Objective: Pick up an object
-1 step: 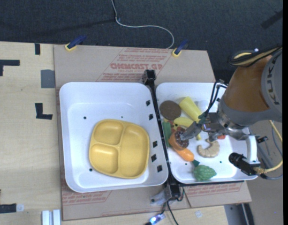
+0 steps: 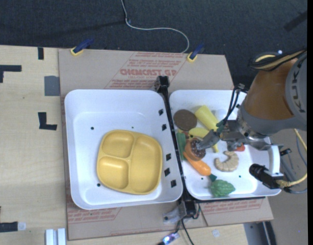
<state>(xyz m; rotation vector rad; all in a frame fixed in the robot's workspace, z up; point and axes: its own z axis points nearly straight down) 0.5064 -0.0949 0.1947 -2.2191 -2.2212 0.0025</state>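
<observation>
The gripper [image 2: 203,143] hangs low over the right bin [image 2: 248,188], its tip at a dark round piece [image 2: 198,148] resting on the orange carrot [image 2: 196,163]; finger spacing cannot be made out. Around it lie a brown disc [image 2: 185,119], yellow pieces [image 2: 206,117], a tan curled item [image 2: 227,161] and green leafy toy [image 2: 220,188] (arm hides the bin's right part). The left bin [image 2: 85,111] holds a yellow divided tray [image 2: 130,161].

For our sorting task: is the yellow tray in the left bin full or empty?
Empty: the tray shows three bare compartments.
</observation>
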